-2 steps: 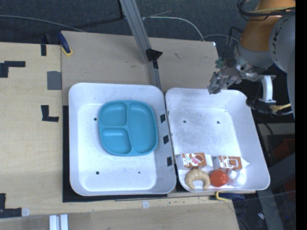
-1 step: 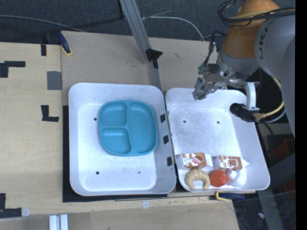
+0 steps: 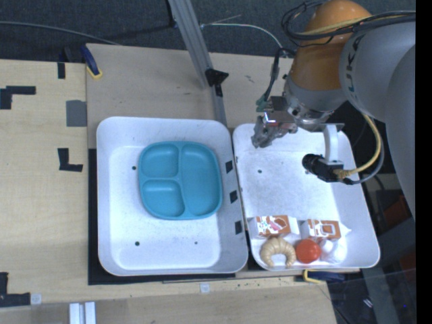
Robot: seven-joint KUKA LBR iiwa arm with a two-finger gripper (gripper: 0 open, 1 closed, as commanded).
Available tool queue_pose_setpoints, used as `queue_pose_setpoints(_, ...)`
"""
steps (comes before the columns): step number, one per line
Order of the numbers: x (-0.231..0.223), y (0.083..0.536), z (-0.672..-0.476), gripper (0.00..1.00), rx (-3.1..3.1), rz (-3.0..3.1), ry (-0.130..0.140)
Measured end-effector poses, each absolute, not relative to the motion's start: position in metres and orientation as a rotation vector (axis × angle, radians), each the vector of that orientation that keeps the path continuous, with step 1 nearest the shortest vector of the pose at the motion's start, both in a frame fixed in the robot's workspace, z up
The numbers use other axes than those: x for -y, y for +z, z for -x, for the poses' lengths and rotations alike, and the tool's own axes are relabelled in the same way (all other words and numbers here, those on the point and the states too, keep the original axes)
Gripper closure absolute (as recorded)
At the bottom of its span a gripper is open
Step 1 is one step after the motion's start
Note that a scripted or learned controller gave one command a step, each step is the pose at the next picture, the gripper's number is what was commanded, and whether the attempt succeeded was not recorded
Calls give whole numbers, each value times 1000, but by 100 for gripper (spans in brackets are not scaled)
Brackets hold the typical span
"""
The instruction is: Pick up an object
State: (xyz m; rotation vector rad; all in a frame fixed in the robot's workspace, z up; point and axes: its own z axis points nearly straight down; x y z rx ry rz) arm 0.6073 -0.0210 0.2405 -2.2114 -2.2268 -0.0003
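Note:
My gripper point(image 3: 262, 138) hangs over the far left corner of the right bin point(image 3: 304, 181), under the grey and orange wrist. Nothing shows between its fingertips. Along the bin's near edge lie a tan croissant point(image 3: 278, 251), a red tomato-like ball point(image 3: 308, 251) and two orange-and-white packets point(image 3: 273, 225) point(image 3: 324, 229). A small white item point(image 3: 332, 250) sits beside the red ball. These objects lie well below the gripper in the view, apart from it.
The left bin point(image 3: 115, 201) holds a blue divided plate point(image 3: 181, 179). A slanted metal bar point(image 3: 196, 39) runs down to the gap between the bins. A black cable fitting point(image 3: 322, 167) hangs off the arm over the right bin.

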Motion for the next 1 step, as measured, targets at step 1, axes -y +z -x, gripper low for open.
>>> queue_pose_setpoints(1,-33,248,-588,100,2227,2210,0)
